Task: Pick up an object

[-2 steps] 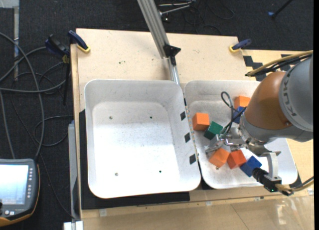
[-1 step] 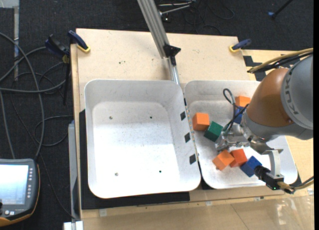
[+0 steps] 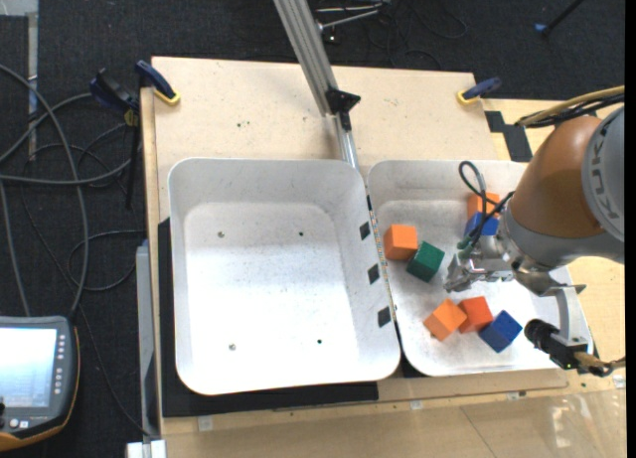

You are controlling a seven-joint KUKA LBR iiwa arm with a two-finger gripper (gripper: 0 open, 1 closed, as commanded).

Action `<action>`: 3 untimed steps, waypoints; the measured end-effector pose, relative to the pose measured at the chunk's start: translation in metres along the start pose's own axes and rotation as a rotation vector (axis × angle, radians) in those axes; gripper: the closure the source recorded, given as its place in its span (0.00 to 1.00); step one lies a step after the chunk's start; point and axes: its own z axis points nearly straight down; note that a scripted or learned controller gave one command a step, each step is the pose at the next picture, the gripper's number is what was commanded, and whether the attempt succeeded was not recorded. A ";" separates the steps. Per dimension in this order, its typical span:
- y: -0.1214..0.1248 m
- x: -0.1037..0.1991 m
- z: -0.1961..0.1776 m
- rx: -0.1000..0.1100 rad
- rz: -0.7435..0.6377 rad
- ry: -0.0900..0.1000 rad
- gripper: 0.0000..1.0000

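— Blocks sat low in the right bin (image 3: pixel 417 180), closest to the lens: a blue block (image 3: pixel 501 331) at that bin's near corner, a red block (image 3: pixel 476 312) touching it on the far side, and an orange block (image 3: pixel 445 320) just beside the red one, toward the left bin (image 3: pixel 268 277).

— And farther back in that right bin?

— A green block (image 3: pixel 426 261) lay near its middle, with a second orange block (image 3: pixel 401 240) touching it on the side toward the divider. Another orange piece (image 3: pixel 481 205) showed by the bin's far side, partly hidden behind the arm (image 3: pixel 566 198).

— Where was the pincer?

— The pincer (image 3: pixel 469 269) hung over the right bin, between the green block and the red one, close above the floor of the bin. I could not tell whether it was released or clenched; cables and the wrist blurred that part.

— Was anything held?

— No block could be made out between its tips. Every block I could see rested on the bin floor, so I judged the pick not yet done.

— So how far along was it?

— The arm had reached into the right bin, which I took as the approach stage. Left to do, in my judgement: settle on one block, close on it, and lift it off the bin floor. The green block looked the nearest candidate, though that was only a guess.

— And the left bin?

— It sat on the desk (image 3: pixel 248 108) beside the right bin, speckled white.
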 end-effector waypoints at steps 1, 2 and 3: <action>-0.006 0.002 -0.059 -0.002 -0.002 0.000 1.00; -0.003 0.002 -0.104 -0.002 -0.002 -0.001 1.00; 0.030 0.048 -0.091 0.003 -0.007 0.001 1.00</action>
